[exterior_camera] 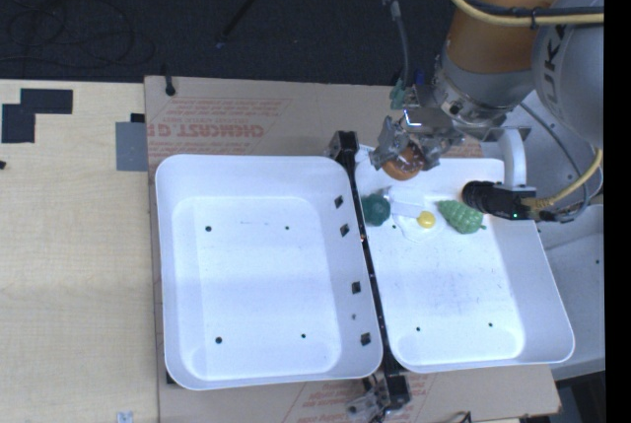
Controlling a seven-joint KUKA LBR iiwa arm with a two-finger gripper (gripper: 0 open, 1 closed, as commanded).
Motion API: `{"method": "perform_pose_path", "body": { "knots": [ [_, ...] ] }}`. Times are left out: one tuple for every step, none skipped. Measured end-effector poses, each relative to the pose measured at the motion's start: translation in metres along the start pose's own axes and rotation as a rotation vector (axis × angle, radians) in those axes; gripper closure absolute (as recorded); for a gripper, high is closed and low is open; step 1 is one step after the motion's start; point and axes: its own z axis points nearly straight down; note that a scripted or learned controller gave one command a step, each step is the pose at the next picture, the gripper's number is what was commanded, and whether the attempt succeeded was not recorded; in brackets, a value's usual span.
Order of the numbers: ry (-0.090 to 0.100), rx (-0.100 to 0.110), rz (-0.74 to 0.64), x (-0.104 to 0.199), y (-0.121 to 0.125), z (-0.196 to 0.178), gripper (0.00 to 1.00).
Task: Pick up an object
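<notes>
Bright overhead light, white bins [258,176] nearly blown out, soft shadows, dark dim background, slightly soft focus

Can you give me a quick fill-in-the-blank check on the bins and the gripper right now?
1. The small yellow object lies in the ____ bin of the camera view.
2. The brown object sits at the gripper, near that bin's ____ edge.
3. The light green object lies to the ____ of the yellow one.

Missing words: right; far; right

Printed text on the bench

Reddish lettering is seen upside down on the cardboard [258,115] behind the bins; it cannot be read with certainty. More printing is cut off at the cardboard's near edge.
</notes>
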Motion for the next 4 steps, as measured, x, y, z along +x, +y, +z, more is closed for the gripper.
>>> {"method": "perform_pose_path", "body": {
  "knots": [
    [0.002,-0.002,0.005,0.037,0.044,0.042,1.0],
    [0.003,-0.003,0.002,0.109,0.043,0.043,1.0],
    [0.0,0.006,0.009,0.089,0.042,0.115,1.0],
    [0.001,-0.003,0.008,0.074,0.043,0.096,1.0]
  ]
}}
